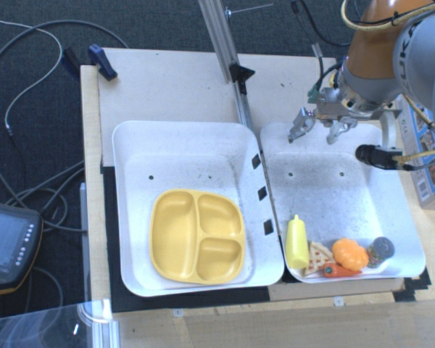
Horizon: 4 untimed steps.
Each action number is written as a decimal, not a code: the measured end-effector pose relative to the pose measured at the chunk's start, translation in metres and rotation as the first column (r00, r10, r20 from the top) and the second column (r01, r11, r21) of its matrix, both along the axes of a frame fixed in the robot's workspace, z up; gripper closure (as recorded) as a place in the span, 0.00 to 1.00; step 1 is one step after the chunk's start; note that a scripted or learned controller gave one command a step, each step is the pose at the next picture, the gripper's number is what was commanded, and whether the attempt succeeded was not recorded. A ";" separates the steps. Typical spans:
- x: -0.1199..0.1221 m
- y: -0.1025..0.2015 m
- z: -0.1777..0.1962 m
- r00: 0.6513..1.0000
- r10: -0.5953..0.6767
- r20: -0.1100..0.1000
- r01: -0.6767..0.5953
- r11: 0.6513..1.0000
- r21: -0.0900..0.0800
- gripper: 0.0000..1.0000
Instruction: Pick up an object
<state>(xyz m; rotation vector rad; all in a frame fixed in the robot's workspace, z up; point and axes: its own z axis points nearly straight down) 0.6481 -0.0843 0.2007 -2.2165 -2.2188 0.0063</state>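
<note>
Squinting at that grey round thing, you can't tell what it is; it's crammed with the orange ball and yellow bottle along the right bin's near edge. Pincer hangs spread wide, holding nothing, over the far edge.

No readable text, label, brand, number or sign anywhere in view.
</note>
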 end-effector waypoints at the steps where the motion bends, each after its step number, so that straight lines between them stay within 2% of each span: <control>1: -0.005 0.001 -0.043 1.000 -0.001 -0.001 0.001 1.000 0.000 0.00; 2: -0.009 0.006 -0.087 1.000 -0.001 -0.001 0.001 1.000 0.001 0.00; 3: -0.007 0.006 -0.072 1.000 -0.001 0.007 0.001 1.000 0.001 1.00; 4: 0.005 0.006 -0.015 1.000 0.000 0.014 0.000 1.000 -0.002 1.00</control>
